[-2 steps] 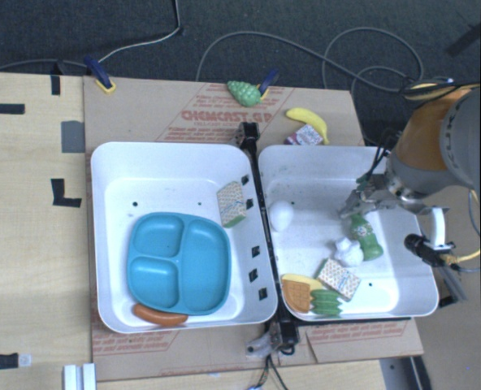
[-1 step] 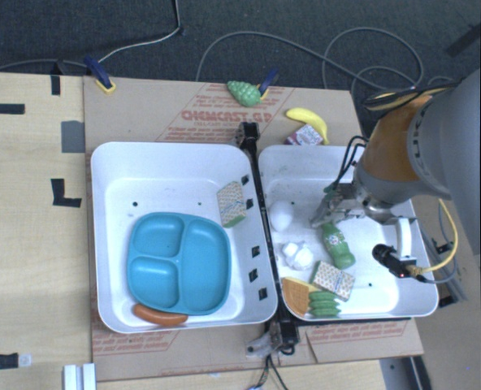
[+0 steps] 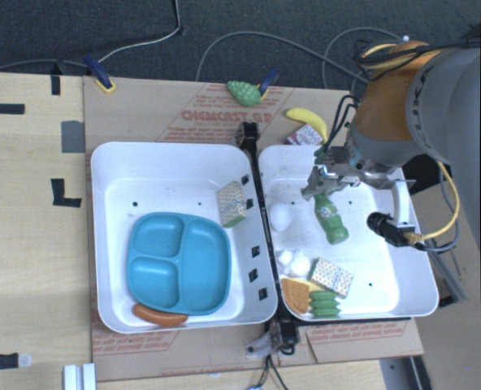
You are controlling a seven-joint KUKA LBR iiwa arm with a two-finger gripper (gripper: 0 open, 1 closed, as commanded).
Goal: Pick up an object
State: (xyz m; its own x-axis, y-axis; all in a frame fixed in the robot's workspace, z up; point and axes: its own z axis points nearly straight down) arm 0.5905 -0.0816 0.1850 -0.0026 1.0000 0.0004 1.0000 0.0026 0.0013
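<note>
The big grey and orange arm [image 3: 403, 96] reaches in from the right, over the right bin [image 3: 403, 295]. Its gripper [image 3: 328, 184] hangs low, right at the top of a green bottle [image 3: 331, 220] that lies in that bin. I cannot tell how the gripper is set. Near the bin's front sit a checkered packet [image 3: 332, 277], a white lump [image 3: 295, 262] and some orange and green play food [image 3: 309, 297]. In the left bin [image 3: 114, 169] lie a blue tray [image 3: 179, 264], a hot dog [image 3: 160, 315] and a small box [image 3: 233, 203]. A banana [image 3: 307, 120] lies behind the bins.
</note>
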